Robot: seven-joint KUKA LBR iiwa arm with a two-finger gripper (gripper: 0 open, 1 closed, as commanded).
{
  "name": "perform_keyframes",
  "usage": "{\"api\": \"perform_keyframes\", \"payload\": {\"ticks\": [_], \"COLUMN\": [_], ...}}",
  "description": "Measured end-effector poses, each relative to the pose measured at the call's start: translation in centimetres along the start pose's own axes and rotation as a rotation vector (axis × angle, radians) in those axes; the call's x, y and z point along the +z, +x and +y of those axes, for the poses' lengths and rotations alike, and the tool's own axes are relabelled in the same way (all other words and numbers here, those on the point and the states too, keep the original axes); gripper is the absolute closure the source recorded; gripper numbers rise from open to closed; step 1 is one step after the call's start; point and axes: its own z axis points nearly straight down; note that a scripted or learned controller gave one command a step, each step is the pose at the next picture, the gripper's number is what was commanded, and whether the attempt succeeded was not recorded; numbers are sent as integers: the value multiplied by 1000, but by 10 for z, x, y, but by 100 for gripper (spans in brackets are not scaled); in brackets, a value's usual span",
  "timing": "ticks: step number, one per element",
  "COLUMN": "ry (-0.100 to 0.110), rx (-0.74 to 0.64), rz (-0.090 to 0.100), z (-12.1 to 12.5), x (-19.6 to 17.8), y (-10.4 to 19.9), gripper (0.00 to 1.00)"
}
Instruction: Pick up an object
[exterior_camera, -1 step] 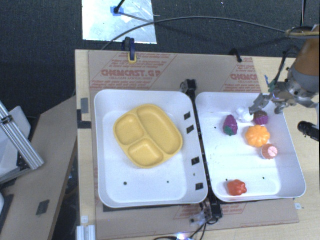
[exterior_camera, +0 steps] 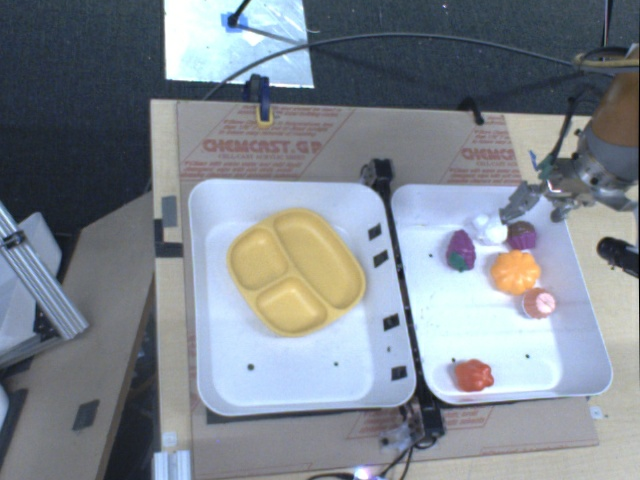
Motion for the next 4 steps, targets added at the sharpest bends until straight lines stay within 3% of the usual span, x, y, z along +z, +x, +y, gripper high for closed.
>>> {"api": "perform_keyframes", "payload": {"ticks": [2, 3, 4], "ry": [2, -2, -3], "rx": [1, -1, -2], "rz": [0, -1, 0], "z": [-7, -6, -4], "x": [106, 92, 42], "y": [-2, -2, 7], "gripper": [0, 100, 100]}}
